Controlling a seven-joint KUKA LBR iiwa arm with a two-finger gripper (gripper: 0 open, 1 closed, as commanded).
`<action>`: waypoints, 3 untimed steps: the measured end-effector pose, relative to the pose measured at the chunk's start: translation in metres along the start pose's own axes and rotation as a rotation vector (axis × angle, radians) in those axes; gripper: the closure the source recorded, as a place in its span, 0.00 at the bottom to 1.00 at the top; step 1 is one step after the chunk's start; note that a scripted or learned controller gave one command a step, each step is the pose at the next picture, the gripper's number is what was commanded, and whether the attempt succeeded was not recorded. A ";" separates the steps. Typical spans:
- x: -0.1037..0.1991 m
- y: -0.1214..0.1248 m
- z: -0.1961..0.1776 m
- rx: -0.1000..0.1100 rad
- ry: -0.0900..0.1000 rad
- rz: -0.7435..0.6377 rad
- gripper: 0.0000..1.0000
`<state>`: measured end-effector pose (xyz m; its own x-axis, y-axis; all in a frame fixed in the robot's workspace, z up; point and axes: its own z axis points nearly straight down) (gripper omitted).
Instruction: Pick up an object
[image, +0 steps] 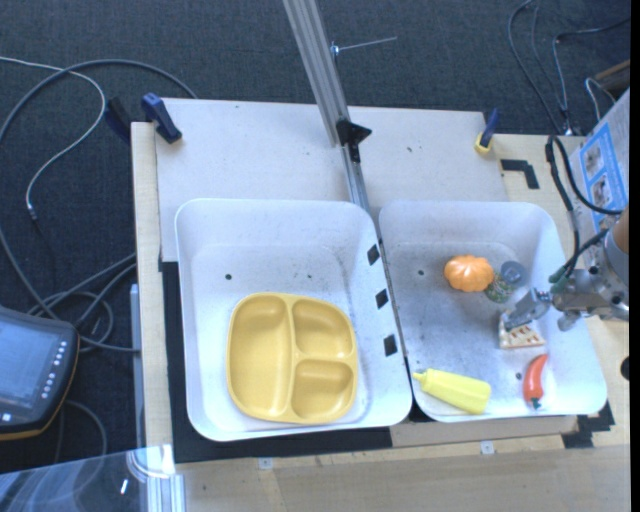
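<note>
**Overhead, the arm reaches into the right bin**

Broadly, the pale counter carries two shallow white bins side by side, with dark carpet and loose black cables around it. A slanted aluminium rail crosses the counter's back edge and ends between the bins.

The left white bin holds a yellow plastic plate divided into three compartments, lying flat toward the bin's front.

The right white bin holds the smaller things. A yellow oblong plastic piece, shaped rather like a corn cob or banana, lies near the front edge. A round orange fruit-like toy sits toward the middle of the bin, and just beside it on its right is a small grey-green bottle-like object, too blurred to name. Nearer the front right lies a small red pepper-shaped toy with a green tip. Between the bottle-like object and the pepper lies a small flat tan piece resembling a cracker or wafer.

The grey arm comes in from the right edge, and its jaws hang low over the right bin, directly above or touching the tan piece. I cannot tell whether they are apart or together, nor whether anything is between them.
</note>
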<state>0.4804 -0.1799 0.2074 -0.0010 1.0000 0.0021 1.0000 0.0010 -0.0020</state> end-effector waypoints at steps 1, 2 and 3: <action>0.000 0.000 0.000 -0.001 0.000 0.000 0.00; 0.004 0.009 0.051 0.005 0.002 0.000 0.00; 0.006 0.009 0.093 0.004 0.002 0.001 0.00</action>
<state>0.4895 -0.1738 0.1140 0.0000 1.0000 0.0037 1.0000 0.0000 -0.0065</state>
